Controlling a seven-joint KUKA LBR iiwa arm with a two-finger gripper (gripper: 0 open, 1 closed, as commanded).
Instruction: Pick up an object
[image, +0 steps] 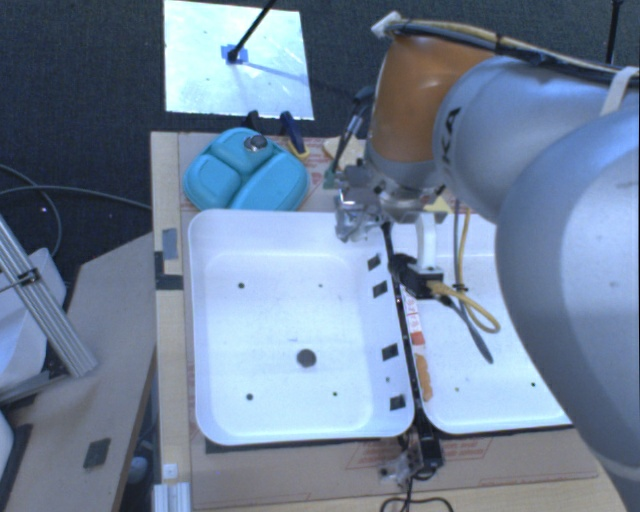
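While the gripper (352, 222) hovers at the left bin's (215, 300) far-right corner, its grip can't be read | dark disc (306, 357) lies near bin's centre, untouched | best: centre over disc, descend straight, then close.

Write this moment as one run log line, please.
arm: over bins' divider | claw: far end of left bin | small dark disc: on left bin floor, untouched | pick: not done

My one camera sits fixed above the surface (120, 300), looking down at a slant on both bins: left bin (215, 260), right bin (520, 400); the arm (540, 150) looms close at right.
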